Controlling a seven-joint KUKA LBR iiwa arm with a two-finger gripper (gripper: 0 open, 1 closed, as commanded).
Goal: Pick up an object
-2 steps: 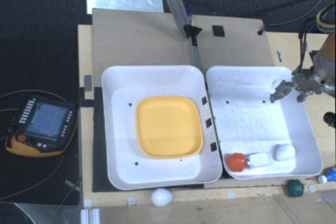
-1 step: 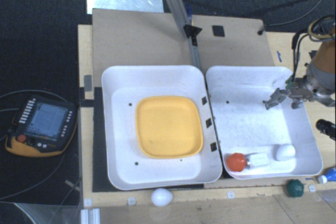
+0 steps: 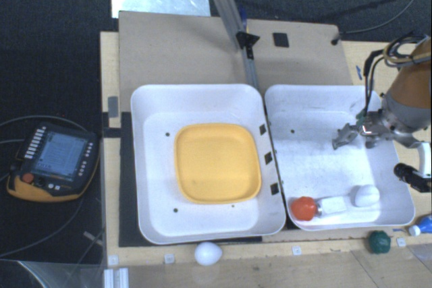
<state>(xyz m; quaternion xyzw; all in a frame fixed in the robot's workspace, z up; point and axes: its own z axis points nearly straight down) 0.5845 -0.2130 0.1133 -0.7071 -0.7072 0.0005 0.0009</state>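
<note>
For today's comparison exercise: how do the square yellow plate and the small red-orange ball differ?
The square yellow plate is flat and broad; the small red-orange ball is round and far smaller. The plate lies mid-floor in the left white bin; the ball sits at the near edge of the right white bin. Both rest apart from the gripper.

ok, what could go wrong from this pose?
1. The gripper sits over bare floor of the right bin, away from the orange-and-white object and white object near the front wall; closing here likely grabs nothing.
2. Both lie close to that wall, so descending there may clip it.
</note>
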